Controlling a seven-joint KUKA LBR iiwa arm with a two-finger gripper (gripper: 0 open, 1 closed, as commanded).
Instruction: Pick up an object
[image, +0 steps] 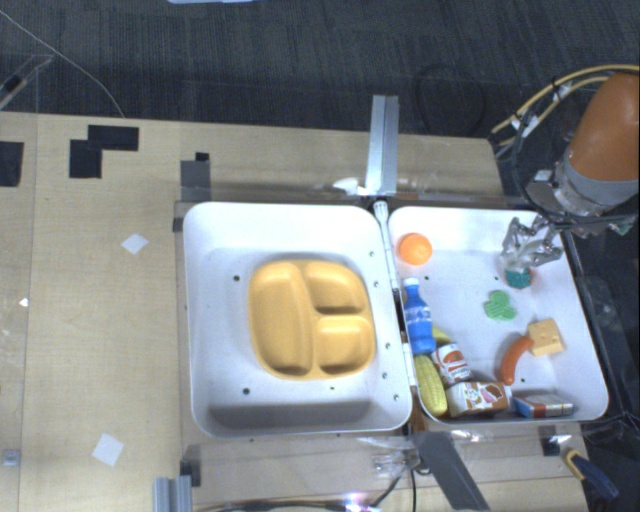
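Note:
My gripper (524, 258) hangs over the back right part of the right bin (470, 228), below the grey wrist with its orange band. A small teal object (518, 278) sits right at the gripper's tip; whether it is gripped or just lies beneath is unclear. Elsewhere in this bin are an orange ball (414, 248), a green leafy piece (500, 307), a tan block (544, 337), a red sausage (513, 358), a blue bottle (416, 318), a yellow corn cob (430, 385), two cans (466, 385) and a small blue and red box (541, 406).
The left bin (215, 330) holds a yellow divided tray (310, 317). A metal post (384, 140) stands behind the wall between the bins. Cables (545, 100) run behind the arm at the upper right.

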